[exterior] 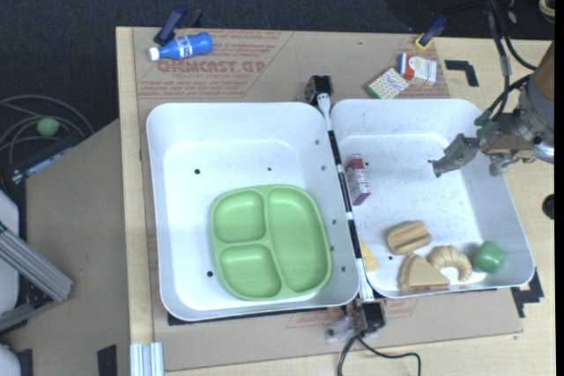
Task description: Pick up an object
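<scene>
Gripper (451, 156) poised over right bin (414, 123), finger state impossible to tell. Nearest, by the left wall: small dark-red can (357, 178), silver-topped, lying on its side. Tan bread pieces (408, 236) near front edge, well apart.

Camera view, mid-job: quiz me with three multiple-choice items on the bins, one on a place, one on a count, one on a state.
1. Where is the green tray?
A. left bin
B. right bin
C. on the bench

2. How many compartments does the tray have?
A. two
B. three
C. five

3. Where is the gripper?
A. over the right bin, nothing between its fingers
B. clamped on the tray
C. over the left bin

Answers:
1 A, the tray lies inside the left bin.
2 B, three hollows show.
3 A, it hangs apart from the red can and the bread items.
</scene>
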Robot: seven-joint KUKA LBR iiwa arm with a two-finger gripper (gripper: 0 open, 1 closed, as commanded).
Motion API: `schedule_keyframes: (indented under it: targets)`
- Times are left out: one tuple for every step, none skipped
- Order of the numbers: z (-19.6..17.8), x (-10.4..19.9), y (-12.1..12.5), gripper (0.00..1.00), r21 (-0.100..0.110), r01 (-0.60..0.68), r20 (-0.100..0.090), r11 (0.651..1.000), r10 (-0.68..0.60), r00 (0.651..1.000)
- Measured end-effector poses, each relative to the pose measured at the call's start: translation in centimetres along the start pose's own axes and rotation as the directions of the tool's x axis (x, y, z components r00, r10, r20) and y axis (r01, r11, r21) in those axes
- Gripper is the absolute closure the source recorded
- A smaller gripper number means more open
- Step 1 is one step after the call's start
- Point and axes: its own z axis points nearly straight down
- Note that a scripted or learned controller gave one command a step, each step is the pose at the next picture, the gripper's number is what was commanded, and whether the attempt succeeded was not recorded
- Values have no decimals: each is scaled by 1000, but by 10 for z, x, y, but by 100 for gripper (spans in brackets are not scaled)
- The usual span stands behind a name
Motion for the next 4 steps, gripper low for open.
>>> schedule_keyframes:
  targets:
    - [151,29,-23,0,5,-1,-1,1000,1,1000]
    - [193,29,-21,0,-2,-1,1,1000,1,1000]
    - [193,-8,58,0,-2,0,1,1000,0,1000]
    - [135,-84,37,0,-2,-2,3,1000,2,1000]
